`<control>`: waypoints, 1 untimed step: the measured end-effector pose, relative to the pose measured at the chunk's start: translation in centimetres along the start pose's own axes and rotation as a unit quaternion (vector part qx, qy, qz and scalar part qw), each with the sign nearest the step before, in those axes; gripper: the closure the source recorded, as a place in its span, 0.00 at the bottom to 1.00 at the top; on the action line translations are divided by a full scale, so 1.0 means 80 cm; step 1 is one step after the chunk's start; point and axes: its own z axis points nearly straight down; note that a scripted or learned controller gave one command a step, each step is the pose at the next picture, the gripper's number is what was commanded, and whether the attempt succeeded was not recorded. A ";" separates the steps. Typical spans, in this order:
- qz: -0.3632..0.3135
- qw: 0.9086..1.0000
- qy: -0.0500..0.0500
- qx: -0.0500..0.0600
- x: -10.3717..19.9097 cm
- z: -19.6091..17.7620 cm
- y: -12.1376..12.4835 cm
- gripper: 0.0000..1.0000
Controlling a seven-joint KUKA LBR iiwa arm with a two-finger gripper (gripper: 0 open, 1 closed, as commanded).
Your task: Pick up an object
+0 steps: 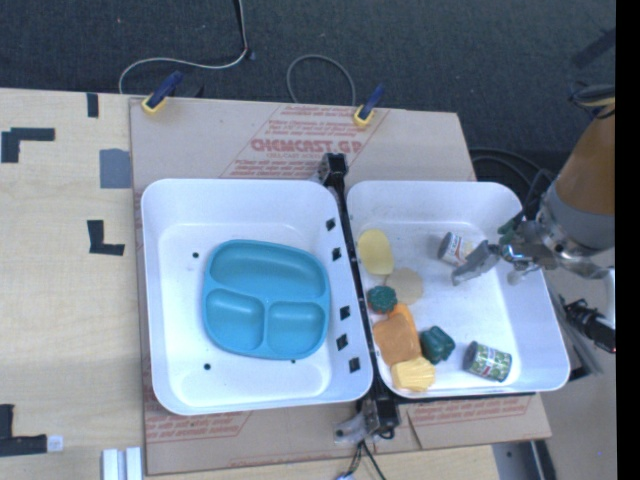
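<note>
Non-task items in view:

- Left white bin, centre-left of the frame, holding a blue divided tray with three compartments, lying flat near the bin's middle.
- Right white bin, centre-right, set just beside the left bin.
- Brown board with red printing, lying under both bins.
- Two clamps with yellow and blue parts on the board's upper edge: one upper left, one upper centre.
- Pale wooden bench, left side, bearing black marks.
- Dark carpet along the top.
</note>
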 end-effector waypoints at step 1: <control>-0.002 1.000 0.003 0.005 0.095 0.101 -0.037 0.00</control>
